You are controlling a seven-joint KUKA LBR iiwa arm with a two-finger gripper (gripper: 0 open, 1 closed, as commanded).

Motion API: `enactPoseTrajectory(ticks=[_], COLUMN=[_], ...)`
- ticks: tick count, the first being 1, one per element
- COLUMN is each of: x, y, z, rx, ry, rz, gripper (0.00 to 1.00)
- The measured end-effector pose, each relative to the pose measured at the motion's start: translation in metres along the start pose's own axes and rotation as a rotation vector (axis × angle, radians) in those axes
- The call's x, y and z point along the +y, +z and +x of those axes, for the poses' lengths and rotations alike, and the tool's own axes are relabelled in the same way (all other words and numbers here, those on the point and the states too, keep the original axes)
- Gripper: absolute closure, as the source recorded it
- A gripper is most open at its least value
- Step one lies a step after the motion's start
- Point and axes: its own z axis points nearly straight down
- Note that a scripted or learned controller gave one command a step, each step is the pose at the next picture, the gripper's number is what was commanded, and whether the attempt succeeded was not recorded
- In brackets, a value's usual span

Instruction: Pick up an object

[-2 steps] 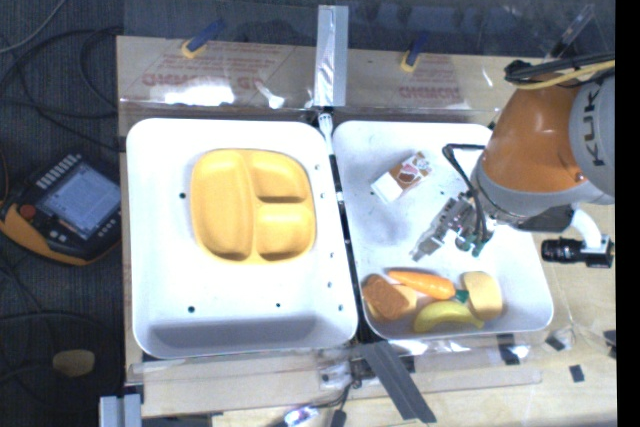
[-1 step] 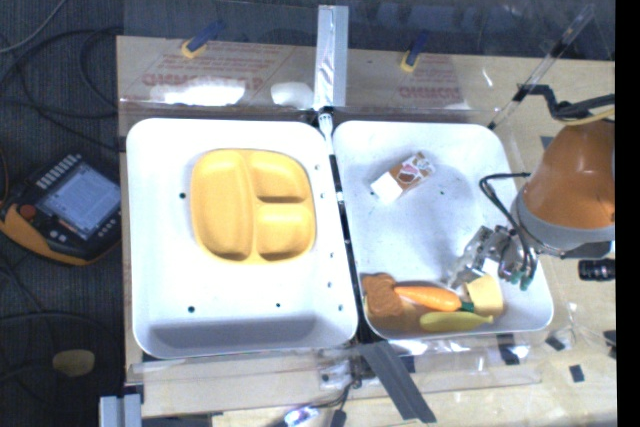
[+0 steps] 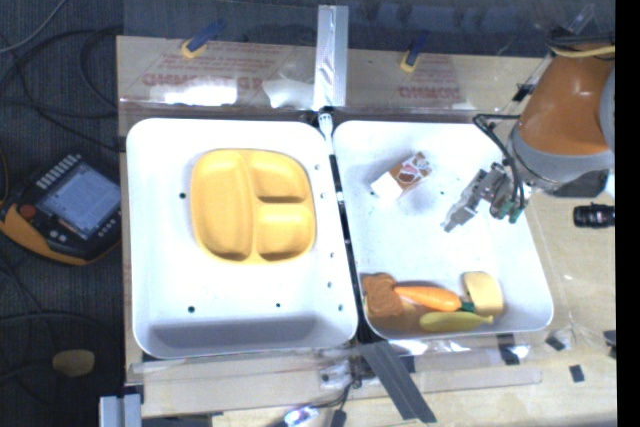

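The hand (image 3: 462,212) hangs over the right bin (image 3: 440,260), toward its right rim, its slim metal fingers pointing down and to the left; nothing lies between them, but whether they stand apart or together I cannot tell. The nearest thing is a small wrapped packet (image 3: 402,176), white with a brown printed face, lying to the hand's left and slightly toward the bin's far edge, its long axis slanting. Along the bin's near edge sits a cluster: a brown lump (image 3: 379,299), a smooth orange carrot-shaped toy (image 3: 430,296) lying lengthwise along the rim, a yellow-green pod (image 3: 450,320) just beside it, and a pale yellow block (image 3: 483,292). The left bin (image 3: 160,215) holds a glossy yellow divided tray (image 3: 253,205) at its middle.
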Motion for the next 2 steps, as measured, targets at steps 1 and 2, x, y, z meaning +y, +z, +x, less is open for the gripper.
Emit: enactPoseTrajectory(ticks=[1, 2], x=[0.0249, 0.0249], y=[0.038, 0.038], z=[0.0069, 0.0068], rx=[0.002, 0.002], ry=[0.246, 0.246], rz=[0.002, 0.002], gripper=[1.0, 0.0])
